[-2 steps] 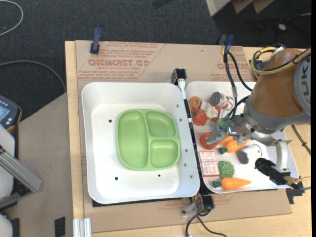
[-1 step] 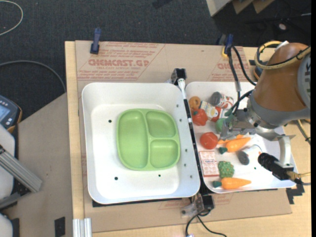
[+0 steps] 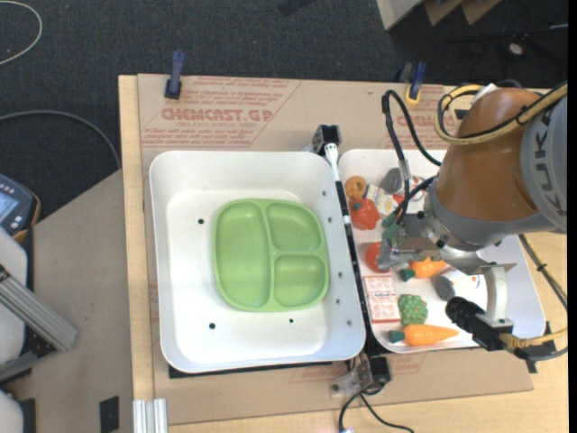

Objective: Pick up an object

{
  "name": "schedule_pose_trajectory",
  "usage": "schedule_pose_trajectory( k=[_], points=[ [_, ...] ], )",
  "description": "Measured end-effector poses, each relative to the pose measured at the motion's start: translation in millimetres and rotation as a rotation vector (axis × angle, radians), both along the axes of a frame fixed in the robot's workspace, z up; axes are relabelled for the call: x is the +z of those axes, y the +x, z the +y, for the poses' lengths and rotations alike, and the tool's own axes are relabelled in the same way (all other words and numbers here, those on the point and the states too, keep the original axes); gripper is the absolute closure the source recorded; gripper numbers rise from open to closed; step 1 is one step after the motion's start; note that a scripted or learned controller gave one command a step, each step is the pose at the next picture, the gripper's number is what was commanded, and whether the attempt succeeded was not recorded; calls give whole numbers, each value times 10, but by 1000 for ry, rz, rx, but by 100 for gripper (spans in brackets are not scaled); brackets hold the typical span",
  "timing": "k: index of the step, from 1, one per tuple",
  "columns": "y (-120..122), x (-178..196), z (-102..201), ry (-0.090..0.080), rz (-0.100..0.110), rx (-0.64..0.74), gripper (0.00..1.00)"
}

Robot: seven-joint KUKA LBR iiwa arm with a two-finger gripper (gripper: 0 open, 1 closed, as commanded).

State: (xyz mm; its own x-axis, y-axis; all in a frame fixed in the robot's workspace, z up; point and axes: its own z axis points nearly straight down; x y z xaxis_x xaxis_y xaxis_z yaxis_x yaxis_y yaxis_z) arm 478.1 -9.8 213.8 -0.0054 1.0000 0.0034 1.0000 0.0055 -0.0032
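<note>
Impossible to tell how the gripper [image 3: 393, 246] stands, its tip sunk among the clutter of the right bin [image 3: 532, 300], just beside a small orange carrot [image 3: 427, 267] and a red tomato [image 3: 363, 213]. Nearer the front edge, a second carrot [image 3: 430, 335], a green broccoli piece [image 3: 413, 308] and a red-printed card [image 3: 381, 299]. Off to the left, a green divided plate [image 3: 270, 253] lying flat in the left bin [image 3: 176, 305].

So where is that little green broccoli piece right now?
The small green broccoli piece lies in the right white bin, near its front edge, between the red-and-white card and the orange plastic carrot.
</note>
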Motion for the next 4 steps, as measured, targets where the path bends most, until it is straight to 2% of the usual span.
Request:
schedule_pose_trajectory(
  k=[1,2,3,4],
  points=[
    [18,457,634,-1,-9,3,100],
    [24,1333,469,-3,-15,-5,100],
    [117,531,101,-5,6,-11,100],
    [-6,429,-937,-7,1,-18,100]
  ],
)
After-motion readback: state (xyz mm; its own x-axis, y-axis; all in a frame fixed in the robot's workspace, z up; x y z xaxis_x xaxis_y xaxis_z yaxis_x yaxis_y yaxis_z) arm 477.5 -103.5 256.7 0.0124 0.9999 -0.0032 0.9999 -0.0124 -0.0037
